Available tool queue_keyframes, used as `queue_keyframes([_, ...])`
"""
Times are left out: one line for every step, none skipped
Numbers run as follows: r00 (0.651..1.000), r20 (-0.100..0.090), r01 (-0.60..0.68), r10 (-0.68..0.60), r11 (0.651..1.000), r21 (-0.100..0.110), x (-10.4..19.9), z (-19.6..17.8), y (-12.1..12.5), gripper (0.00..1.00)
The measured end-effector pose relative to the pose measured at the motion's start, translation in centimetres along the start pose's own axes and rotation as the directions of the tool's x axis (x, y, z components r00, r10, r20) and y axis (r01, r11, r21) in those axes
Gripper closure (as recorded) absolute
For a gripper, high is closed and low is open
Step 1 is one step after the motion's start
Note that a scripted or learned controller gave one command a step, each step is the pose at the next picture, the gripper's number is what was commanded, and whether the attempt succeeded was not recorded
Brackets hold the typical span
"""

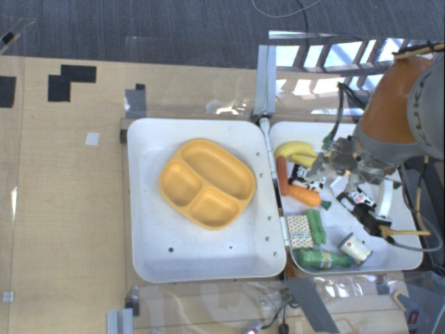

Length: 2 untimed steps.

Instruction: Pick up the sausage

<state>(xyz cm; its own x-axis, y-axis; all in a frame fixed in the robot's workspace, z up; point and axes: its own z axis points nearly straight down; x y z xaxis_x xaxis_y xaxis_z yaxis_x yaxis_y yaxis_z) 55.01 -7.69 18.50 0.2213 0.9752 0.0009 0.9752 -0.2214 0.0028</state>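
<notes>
tan bench (pixel 62 186), two white bins (pixel 146 256), dark grey carpet (pixel 139 12) behind

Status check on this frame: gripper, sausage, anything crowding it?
Gripper over right bin, nothing seen between fingers. Sausage lying by bin's left wall, untouched. Banana and carrot crowd it close.

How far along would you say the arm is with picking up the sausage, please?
Nothing looks done yet: the sausage lies in the right bin, against its left wall beside the banana. In hand: the claw hangs over that bin, to the sausage's right. Left: reaching, gripping and lifting it.
</notes>
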Motion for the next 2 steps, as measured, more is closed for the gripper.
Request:
queue_keyframes([0.994, 0.000, -0.105, 0.105, 0.994, -0.003, 1.7, -7.5, 7.0, 0.00])
queue_keyframes([0.990, 0.001, -0.143, 0.143, 0.990, 0.002, 4.7, 0.1, 7.5, 0.00])
